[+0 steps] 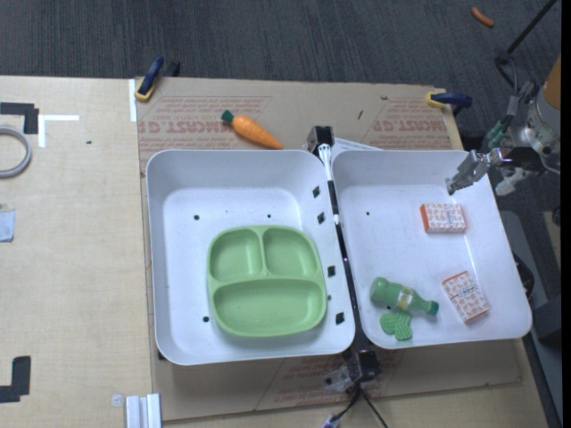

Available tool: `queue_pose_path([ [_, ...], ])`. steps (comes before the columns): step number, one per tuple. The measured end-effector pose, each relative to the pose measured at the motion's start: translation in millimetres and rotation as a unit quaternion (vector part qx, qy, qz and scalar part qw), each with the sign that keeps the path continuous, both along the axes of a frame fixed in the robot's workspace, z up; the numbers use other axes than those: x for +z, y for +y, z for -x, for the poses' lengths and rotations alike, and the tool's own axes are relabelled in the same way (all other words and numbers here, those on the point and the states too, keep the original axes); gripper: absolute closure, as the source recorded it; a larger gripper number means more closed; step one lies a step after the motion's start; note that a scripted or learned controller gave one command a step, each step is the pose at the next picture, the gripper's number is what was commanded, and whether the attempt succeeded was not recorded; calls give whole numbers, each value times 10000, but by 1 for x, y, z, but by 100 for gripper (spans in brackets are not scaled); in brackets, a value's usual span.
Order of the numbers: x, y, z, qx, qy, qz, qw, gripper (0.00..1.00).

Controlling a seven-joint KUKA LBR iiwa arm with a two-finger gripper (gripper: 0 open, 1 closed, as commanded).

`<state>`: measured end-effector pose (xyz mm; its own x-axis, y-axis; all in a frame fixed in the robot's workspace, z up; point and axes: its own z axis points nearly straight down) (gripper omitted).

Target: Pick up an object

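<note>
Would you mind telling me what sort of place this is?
Probably a robotics lab bench for grasping trials: two white bins clamped on cardboard, toy items such as a carrot and green bottle, and a gripper.

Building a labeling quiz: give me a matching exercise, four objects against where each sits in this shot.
Things:
1. green divided plate
2. toy carrot
3. green bottle
4. gripper

Places:
A. on the cardboard behind the bins
B. over the right bin's far right corner
C. in the left bin
D. lying near the right bin's front edge

Pairs: 1-C, 2-A, 3-D, 4-B
</note>
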<state>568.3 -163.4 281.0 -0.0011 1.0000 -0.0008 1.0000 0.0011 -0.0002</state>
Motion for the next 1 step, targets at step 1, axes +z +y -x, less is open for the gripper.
queue_pose_path([
  [1, -112, -12, 0, 1440, 1, -3, 9896, 0],
])
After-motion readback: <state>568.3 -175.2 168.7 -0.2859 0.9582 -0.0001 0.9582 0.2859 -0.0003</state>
